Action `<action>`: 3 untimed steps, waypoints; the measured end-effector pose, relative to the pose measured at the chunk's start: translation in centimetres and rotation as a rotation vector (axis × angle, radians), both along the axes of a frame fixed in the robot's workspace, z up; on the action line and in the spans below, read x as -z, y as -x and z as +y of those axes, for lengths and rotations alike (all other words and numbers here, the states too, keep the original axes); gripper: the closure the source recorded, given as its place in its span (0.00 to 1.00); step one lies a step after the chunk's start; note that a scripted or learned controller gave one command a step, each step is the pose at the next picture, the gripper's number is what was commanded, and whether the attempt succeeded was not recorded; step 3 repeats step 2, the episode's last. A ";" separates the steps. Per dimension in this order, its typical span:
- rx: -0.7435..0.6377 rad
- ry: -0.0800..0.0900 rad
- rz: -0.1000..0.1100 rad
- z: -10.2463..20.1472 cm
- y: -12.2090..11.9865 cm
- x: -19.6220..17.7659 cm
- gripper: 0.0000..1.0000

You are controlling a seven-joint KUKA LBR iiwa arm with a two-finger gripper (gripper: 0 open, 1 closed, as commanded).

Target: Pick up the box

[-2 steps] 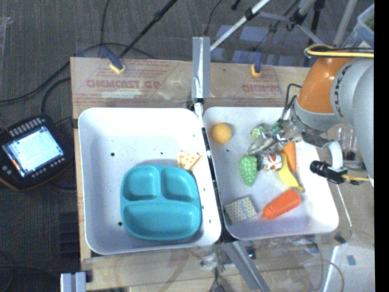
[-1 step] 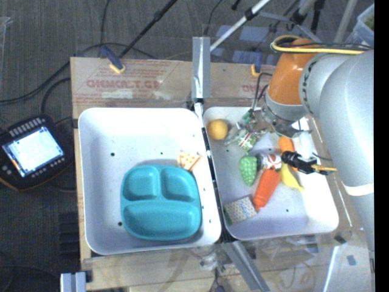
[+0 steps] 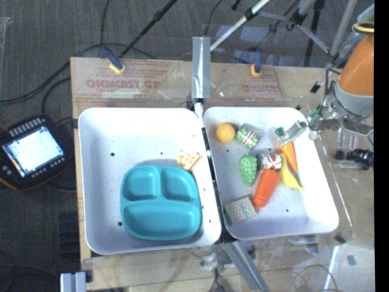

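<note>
Within the left bin (image 3: 97, 163), a teal divided plate (image 3: 161, 202) lies below a small cheese wedge (image 3: 189, 160). Right bin (image 3: 322, 205): the box (image 3: 240, 209) rests at its lower left beside an orange bottle (image 3: 265, 188), well apart from the gripper (image 3: 292, 131) at the upper right; whether the gripper is open or closed cannot be told.

Faint, unreadable red lettering on board (image 3: 130, 81)

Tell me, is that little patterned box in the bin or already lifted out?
In. The box lies flat on the right bin floor, beside the orange bottle.
</note>
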State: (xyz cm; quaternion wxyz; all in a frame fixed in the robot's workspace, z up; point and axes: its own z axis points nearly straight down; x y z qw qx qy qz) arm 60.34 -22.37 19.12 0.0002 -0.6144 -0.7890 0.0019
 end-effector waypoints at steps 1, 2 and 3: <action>-0.191 -0.004 0.001 7.6 -3.5 9.3 0.00; -0.129 0.002 -0.001 9.8 -6.6 10.4 0.00; -0.129 0.002 -0.001 9.8 -6.6 10.4 0.00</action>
